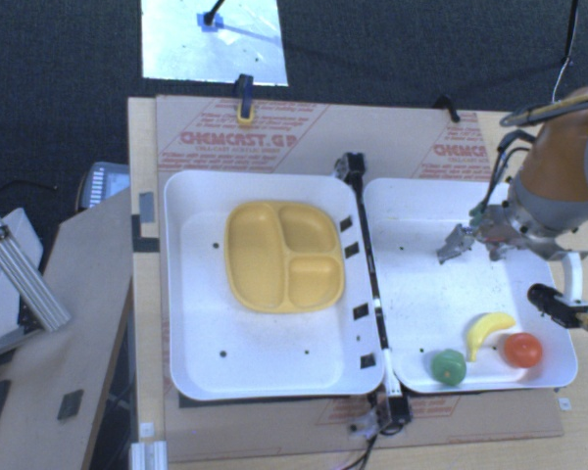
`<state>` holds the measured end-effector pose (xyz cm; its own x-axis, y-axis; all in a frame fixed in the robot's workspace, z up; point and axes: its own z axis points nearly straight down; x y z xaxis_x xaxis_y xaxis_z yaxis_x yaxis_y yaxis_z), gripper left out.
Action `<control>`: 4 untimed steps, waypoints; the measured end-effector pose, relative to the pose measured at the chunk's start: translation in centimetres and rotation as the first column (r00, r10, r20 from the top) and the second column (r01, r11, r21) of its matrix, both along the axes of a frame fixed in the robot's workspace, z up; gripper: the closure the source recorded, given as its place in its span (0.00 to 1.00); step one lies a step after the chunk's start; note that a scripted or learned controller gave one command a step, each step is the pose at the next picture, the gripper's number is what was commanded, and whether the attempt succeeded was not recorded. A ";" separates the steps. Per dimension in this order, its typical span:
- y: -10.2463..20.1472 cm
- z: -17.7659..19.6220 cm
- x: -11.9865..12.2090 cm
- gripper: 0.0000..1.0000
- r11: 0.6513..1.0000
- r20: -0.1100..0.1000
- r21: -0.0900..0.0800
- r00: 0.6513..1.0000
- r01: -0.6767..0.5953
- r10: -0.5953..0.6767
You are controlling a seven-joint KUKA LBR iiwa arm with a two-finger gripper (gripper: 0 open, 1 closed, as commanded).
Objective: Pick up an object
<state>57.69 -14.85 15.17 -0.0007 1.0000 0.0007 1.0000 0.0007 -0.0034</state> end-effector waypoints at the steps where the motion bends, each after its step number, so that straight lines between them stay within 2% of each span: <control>1: 0.7 -5.6 0.6 0.00 1.000 0.001 0.000 1.000 -0.003 0.003; 2: 0.6 -4.2 0.8 1.00 1.000 0.007 -0.003 1.000 -0.003 0.003; 4: 0.8 4.7 1.8 1.00 1.000 0.010 -0.002 1.000 -0.004 0.004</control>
<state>59.45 -14.03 19.84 -0.0050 1.0000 -0.0016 1.0000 0.0050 0.0063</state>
